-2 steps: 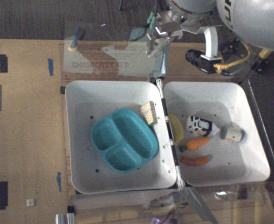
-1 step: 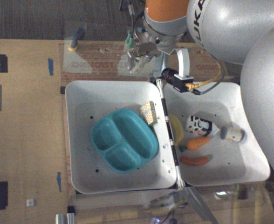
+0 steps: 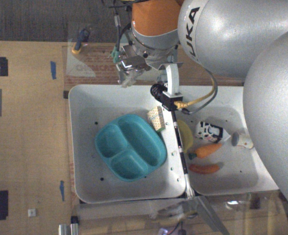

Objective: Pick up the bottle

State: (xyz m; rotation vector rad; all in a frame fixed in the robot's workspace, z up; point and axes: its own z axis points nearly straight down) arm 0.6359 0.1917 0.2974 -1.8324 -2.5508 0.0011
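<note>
Arm hovering at the bins' far edge, bottle waiting in the right bin.

A teal divided tray (image 3: pixel 130 147) is lying in the left bin (image 3: pixel 83 131), a patterned sponge (image 3: pixel 156 118) leaning by the divider. The gripper (image 3: pixel 128 75) is hanging above the far rim; whether its claw is spread or pressed together cannot be told. The bottle (image 3: pixel 215 132) is lying on its side, near a carrot (image 3: pixel 206 151).
</note>
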